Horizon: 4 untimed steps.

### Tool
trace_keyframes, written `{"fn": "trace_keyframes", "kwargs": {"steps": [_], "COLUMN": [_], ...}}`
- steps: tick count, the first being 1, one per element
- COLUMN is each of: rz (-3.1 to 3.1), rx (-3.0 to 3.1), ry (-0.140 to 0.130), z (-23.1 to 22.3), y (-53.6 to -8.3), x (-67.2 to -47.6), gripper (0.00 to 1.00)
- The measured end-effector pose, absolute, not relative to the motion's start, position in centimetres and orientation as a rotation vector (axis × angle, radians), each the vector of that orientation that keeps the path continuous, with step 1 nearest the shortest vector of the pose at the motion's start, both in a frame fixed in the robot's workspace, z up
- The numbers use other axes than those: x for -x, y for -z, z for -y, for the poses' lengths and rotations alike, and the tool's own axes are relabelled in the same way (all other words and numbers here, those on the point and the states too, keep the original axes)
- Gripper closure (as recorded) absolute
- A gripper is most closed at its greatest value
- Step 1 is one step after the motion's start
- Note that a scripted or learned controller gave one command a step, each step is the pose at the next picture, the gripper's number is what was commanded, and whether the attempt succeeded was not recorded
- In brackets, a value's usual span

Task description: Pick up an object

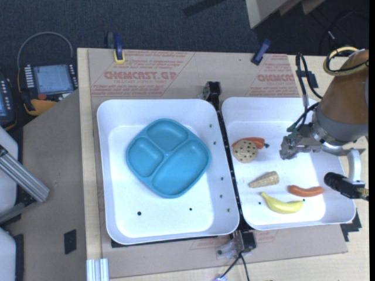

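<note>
While the fingers point(291, 147) hang with a gap I cannot judge, the cookie point(244, 150) lies just left.

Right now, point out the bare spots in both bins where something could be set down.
Left bin: a wide bare strip in front of the blue divided plate, and a narrower one along its left wall. Right bin: bare floor at the back, behind the cookie. Its front is crowded: cone, banana, sausage, gripper.

Dark blue carpet point(146, 10), tan bench board point(176, 69), handheld screen point(51, 78)
</note>
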<state>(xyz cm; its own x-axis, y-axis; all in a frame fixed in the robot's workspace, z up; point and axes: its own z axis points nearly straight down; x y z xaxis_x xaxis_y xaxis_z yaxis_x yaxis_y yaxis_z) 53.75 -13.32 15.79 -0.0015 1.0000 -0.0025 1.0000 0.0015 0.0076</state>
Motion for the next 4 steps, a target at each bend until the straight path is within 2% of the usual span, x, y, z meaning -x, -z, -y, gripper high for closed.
{"fn": "trace_keyframes", "kwargs": {"steps": [1, 2, 4], "rz": [-2.218, -2.229, -2.231], "rx": [-2.215, -2.216, -2.218], "ry": [-0.006, -0.004, 0.000], "z": [13.4, 7.8, -2.3], "y": [-21.2, -22.4, -22.0], "x": [-53.9, -53.2, -50.8], "gripper": [1.00, 1.00, 1.00]}}
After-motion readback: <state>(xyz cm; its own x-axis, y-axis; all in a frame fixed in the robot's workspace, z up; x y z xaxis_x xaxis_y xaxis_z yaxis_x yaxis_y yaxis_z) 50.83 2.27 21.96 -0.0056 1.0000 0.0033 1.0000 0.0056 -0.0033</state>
